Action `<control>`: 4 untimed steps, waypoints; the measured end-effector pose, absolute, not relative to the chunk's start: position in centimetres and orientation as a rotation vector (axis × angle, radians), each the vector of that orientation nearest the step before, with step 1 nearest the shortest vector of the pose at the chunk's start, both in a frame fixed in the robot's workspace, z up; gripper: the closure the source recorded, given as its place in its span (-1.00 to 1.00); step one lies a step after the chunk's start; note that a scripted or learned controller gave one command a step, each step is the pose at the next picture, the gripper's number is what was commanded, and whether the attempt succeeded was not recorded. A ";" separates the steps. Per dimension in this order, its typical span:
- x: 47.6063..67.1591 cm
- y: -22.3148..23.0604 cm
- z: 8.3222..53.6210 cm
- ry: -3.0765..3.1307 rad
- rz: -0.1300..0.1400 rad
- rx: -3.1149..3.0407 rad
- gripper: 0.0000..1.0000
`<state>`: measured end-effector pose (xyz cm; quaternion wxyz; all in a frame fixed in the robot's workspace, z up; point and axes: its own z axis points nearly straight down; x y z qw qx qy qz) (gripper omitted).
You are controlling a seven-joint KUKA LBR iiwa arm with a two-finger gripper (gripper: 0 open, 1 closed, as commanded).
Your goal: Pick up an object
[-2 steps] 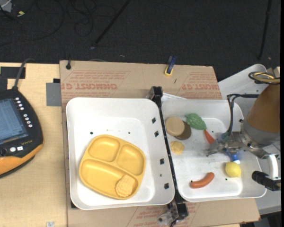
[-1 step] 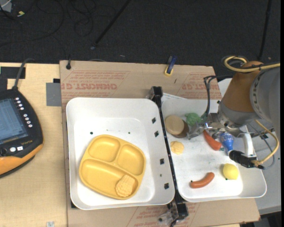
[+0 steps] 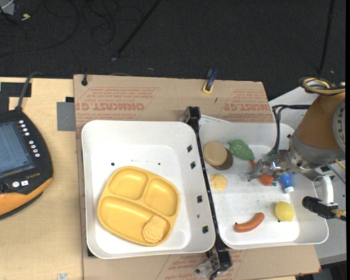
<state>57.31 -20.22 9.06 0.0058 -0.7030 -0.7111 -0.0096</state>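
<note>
Lowest in the camera view, near the front wall of the right bin [image 3: 315, 238], lies a red sausage [image 3: 249, 222], curved, with a yellow lemon [image 3: 284, 211] just beside it to the right. Further back in that bin sit a small yellow corn-like piece [image 3: 218, 182], a brown cylinder [image 3: 216, 155] lying by the divider, and a green leafy vegetable [image 3: 241, 149] touching the cylinder's right side. Reaching in from the right, the arm's gripper [image 3: 267, 171] hangs low over the middle of this bin, right at a small red piece [image 3: 266, 179] and a blue piece [image 3: 287, 182]; whether the fingers are apart, together or clamped on anything cannot be told, since the metal parts blur into those toys. Across the divider, the left bin [image 3: 105, 136] holds a yellow compartment tray [image 3: 128, 209], and a yellow waffle-textured piece [image 3: 153, 230] rests in the tray's front right compartment. An orange-edged teach pendant [image 3: 11, 165] lies on the bench at far left.
</note>
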 end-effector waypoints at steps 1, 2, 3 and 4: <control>57.3 -20.2 9.0 -2.225 -0.028 -2.201 -1.00; 57.2 -20.7 10.0 -2.228 -0.015 -2.206 1.00; 64.6 -13.5 17.0 -2.235 -0.010 -2.216 1.00; 64.2 -5.6 23.5 -2.229 -0.006 -2.215 1.00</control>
